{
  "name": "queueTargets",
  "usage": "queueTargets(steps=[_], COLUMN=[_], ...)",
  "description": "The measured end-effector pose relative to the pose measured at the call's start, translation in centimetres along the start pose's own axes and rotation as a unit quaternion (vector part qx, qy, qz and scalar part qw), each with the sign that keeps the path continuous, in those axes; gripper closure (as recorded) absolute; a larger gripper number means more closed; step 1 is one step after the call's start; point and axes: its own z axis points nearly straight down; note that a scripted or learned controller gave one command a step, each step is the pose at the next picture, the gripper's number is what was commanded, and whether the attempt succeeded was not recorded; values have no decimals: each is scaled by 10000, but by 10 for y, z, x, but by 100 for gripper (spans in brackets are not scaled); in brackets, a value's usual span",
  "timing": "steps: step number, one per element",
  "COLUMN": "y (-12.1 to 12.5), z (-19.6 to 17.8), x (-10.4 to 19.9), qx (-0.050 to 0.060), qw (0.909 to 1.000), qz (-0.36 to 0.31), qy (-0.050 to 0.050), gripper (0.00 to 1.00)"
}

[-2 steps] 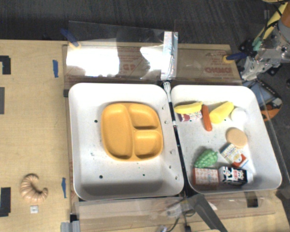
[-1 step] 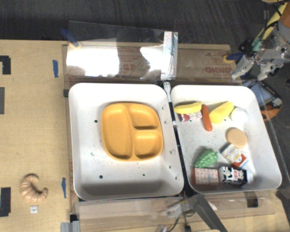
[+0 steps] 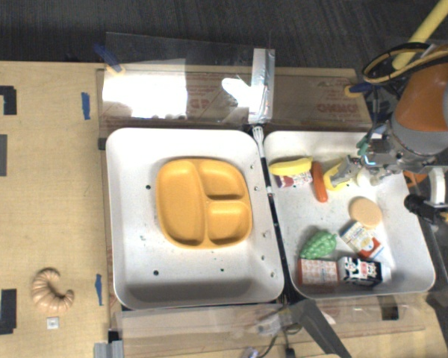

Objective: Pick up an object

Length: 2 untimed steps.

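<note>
1. The gripper (image 3: 356,167) hangs over the upper part of the right bin (image 3: 417,268), at the end of the grey arm (image 3: 425,103) that reaches in from about 2 o'clock of the scene; whether its jaws stand wide or narrow cannot be told, for the metal parts blur together.
2. Just at the gripper's 9 o'clock lies a small yellow piece (image 3: 334,173), touching or nearly touching the tool; no item can be seen clamped.
3. Beside that piece, at its 8 o'clock, lies a slim red-orange stick (image 3: 320,185), set roughly upright in the view.
4. Further toward 9 o'clock from the gripper, near the bin's left wall, rests a yellow banana-like toy (image 3: 290,165) over a small red-and-white packet (image 3: 296,179).
5. At the gripper's 6 o'clock sits a round tan disc (image 3: 367,212), apart from the tool.
6. Below the disc, a small white-and-orange carton (image 3: 359,238) lies tilted.
7. At 7 o'clock of the gripper, a green bumpy toy (image 3: 319,244) sits above a red can (image 3: 318,271) lying on its side.
8. Right of the can, touching it, lies a black-and-white carton (image 3: 364,271) near the bin's lower edge.
9. The left bin (image 3: 127,200) holds a yellow divided plate (image 3: 204,202) at its centre.
10. Well apart, at 8 o'clock of the scene, a tan croissant toy (image 3: 51,289) lies on the wooden bench (image 3: 37,200).
</note>
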Motion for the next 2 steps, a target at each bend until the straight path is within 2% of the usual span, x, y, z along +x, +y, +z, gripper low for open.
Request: queueTargets(steps=[1,2], y=[-14,-14], z=[40,30], x=[-35,-37], qx=[-83,-94], qw=[9998,9998], qz=[173,178], qy=[26,5], gripper=[0,100])
